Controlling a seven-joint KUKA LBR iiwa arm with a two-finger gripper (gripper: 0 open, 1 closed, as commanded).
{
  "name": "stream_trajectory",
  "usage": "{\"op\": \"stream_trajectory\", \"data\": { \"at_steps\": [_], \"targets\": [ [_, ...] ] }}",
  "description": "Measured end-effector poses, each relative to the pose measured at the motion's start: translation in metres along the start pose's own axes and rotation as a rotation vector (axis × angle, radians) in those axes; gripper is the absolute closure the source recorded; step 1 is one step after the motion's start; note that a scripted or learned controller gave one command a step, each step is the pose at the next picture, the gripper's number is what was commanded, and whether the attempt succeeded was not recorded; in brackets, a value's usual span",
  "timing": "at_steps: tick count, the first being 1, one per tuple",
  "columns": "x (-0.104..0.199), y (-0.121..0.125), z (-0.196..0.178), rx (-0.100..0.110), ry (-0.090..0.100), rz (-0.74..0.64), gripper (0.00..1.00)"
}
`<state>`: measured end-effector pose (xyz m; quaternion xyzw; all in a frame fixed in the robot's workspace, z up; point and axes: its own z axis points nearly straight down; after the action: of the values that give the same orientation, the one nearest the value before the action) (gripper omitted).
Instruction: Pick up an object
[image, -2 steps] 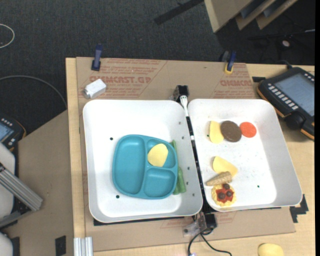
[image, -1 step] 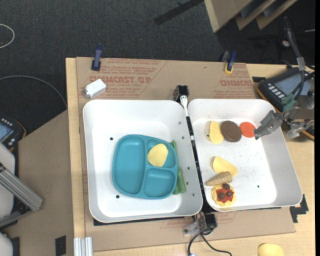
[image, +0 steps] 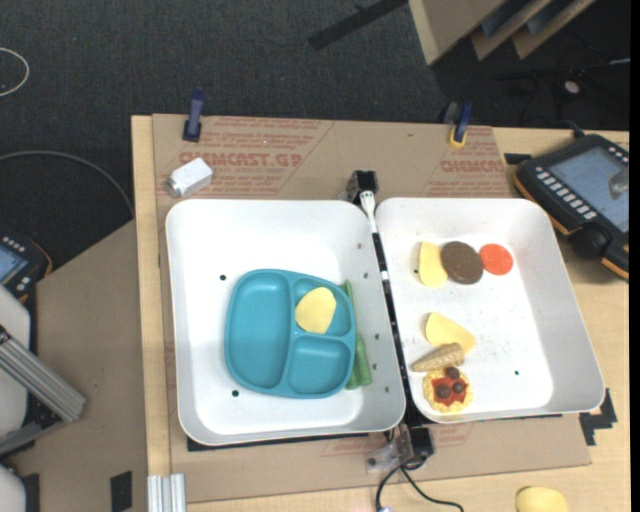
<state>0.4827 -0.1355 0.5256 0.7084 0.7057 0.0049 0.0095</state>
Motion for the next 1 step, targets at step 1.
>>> {"op": "stream_trajectory", "data": {
  "at_steps": [1],
  "targets": [
    [0.1007,-0.0087,0.1763,0.035,0.01,-0.012,0.0]
  ]
}}
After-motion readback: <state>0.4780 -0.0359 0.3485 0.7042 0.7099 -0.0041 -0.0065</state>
